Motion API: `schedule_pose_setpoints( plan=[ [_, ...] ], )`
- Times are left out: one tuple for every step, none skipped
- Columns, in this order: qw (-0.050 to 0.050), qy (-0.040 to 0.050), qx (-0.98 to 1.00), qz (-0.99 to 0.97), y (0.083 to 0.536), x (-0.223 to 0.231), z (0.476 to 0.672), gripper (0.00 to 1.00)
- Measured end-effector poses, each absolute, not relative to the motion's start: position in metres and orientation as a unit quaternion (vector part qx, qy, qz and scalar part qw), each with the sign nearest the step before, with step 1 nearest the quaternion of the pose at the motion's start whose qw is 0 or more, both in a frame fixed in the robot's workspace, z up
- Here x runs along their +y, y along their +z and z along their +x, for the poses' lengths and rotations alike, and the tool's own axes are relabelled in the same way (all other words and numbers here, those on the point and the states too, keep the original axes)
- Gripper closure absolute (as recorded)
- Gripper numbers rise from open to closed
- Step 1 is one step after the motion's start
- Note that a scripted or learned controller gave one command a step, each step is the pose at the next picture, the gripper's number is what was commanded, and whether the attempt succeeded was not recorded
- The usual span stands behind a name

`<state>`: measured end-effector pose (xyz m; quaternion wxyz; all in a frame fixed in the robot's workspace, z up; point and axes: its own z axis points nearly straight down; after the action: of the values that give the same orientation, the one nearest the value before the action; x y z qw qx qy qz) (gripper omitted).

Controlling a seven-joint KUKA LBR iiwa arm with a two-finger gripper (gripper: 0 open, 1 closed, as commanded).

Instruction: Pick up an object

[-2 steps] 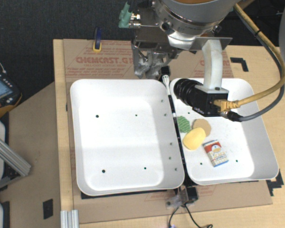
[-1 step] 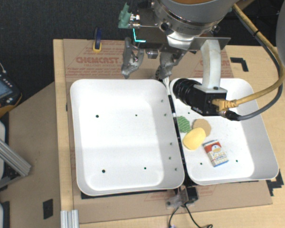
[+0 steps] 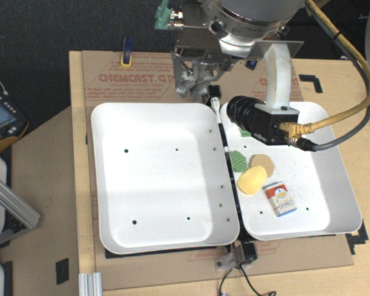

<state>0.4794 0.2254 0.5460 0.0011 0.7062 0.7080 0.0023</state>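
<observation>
My arm comes in from the top right, wrist hanging over the bins' far edge, pincer (image 3: 200, 82) above the cardboard there. Can't tell if it's open or closed. The small box (image 3: 279, 199) lies well away in the right bin (image 3: 333, 190), long axis slanting toward its near right corner, beside a yellow lump (image 3: 251, 180).

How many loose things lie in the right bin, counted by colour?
Yellow: 1, the lemon-like lump
Tan: 1, the round disc
Green: 1, the flat piece
Red and white: 1, the small box
Total: 4
</observation>
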Motion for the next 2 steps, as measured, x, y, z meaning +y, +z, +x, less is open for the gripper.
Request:
schedule_pose_setpoints(
  plan=[
    [-0.002,-0.0041,0.707,0.707,0.482,0.225,0.479,1.00],
    [0.001,0.0025,0.706,0.708,0.519,0.224,0.517,1.00]
  ],
)
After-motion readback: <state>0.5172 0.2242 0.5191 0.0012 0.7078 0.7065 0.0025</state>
